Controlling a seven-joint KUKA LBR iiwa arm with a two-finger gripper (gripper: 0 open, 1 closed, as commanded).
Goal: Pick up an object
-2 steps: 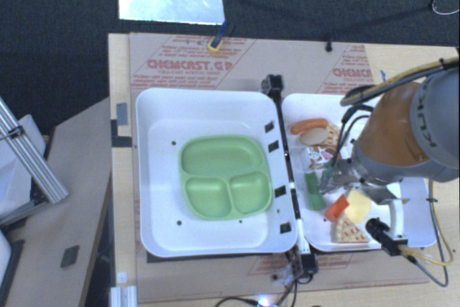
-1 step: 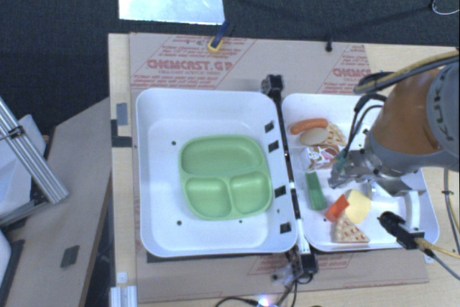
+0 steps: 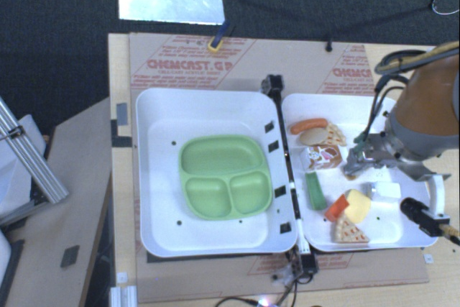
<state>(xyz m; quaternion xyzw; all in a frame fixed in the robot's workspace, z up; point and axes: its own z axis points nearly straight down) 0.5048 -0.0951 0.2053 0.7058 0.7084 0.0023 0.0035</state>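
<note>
— What's in the left bin (image 3: 154,176)?
— A green divided tray (image 3: 223,176).
— And the right bin (image 3: 413,230)?
— Toy food: a sausage (image 3: 307,126), green piece (image 3: 314,190), yellow piece (image 3: 357,205), waffle wedge (image 3: 349,231).
— The hand (image 3: 357,162)?
— Low over that bin's middle; its grip can't be made out.

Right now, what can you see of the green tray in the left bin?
The green tray is pale green, looks like smooth plastic, and has rounded corners. It has three compartments: one wide one across the far side and two smaller ones side by side on the near side. All three look bare. It lies flat, slightly rotated, about mid-floor in the left bin, touching only the bin floor. The tool is over the right bin, well away from it.
</note>
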